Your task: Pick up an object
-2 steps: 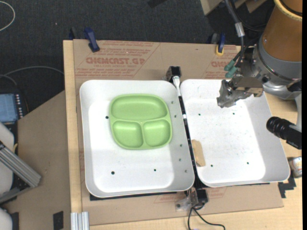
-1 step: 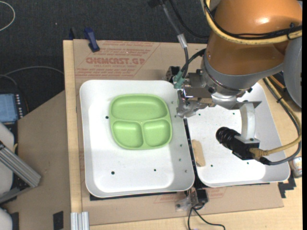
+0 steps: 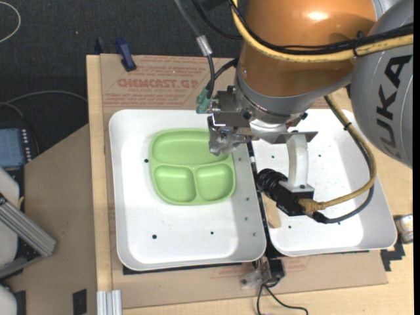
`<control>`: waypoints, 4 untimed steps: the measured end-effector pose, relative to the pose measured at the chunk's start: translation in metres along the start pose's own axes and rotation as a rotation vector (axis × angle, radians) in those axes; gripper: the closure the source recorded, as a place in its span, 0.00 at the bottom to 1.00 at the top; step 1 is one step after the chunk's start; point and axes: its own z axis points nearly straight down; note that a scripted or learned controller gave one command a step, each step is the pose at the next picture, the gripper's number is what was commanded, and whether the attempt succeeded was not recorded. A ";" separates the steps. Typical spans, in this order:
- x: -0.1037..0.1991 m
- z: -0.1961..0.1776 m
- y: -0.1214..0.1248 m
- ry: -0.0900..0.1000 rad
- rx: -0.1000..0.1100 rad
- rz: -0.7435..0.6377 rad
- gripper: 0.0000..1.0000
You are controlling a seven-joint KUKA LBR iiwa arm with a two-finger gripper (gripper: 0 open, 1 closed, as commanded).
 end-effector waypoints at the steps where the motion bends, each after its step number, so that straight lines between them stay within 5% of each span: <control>1: -0.050 0.078 -0.002 -0.006 0.014 0.013 1.00; 2: -0.076 0.189 -0.001 -0.005 0.016 0.012 1.00; 3: -0.064 0.003 0.001 0.003 -0.015 0.004 1.00; 4: 0.009 -0.026 0.007 0.001 -0.002 -0.001 1.00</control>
